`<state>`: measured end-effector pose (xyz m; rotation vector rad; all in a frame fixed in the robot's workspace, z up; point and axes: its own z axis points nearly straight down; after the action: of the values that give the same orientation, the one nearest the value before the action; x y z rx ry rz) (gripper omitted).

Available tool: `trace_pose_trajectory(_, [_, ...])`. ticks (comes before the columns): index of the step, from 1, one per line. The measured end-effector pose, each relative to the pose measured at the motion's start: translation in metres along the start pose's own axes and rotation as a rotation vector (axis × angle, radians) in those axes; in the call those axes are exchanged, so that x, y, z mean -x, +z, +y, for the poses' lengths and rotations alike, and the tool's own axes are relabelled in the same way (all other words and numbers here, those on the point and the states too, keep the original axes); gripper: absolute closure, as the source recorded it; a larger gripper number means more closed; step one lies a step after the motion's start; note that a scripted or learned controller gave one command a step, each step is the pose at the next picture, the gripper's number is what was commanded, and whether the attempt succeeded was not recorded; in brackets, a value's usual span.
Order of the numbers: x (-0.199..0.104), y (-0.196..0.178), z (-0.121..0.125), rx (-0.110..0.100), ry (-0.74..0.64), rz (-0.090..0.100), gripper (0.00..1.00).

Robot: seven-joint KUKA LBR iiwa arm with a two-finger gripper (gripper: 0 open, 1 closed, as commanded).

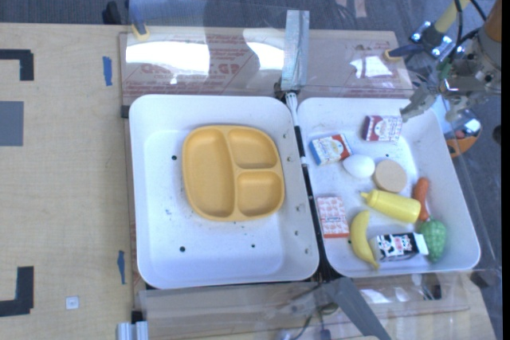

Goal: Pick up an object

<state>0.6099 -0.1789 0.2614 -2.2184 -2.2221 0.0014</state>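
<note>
The gripper (416, 109) hangs over the right bin's (466, 195) far corner, empty, nearest the small red carton (382, 127); I cannot tell its spread. Every candidate sits in that bin: three cartons, one banana (362, 237), one egg (359, 166). The left bin (151, 187) holds one yellow tray (233, 171)
</note>
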Motion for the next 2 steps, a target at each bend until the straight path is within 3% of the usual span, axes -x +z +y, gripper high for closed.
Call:
trace_pose_trajectory(1, [0.0075, 0.1547, -0.0348, -0.01, 0.038, 0.003, 0.0])
trace_pose_trajectory(2, [0.0087, 0.1491, -0.0316, 0.001, 0.038, 0.0, 0.0])
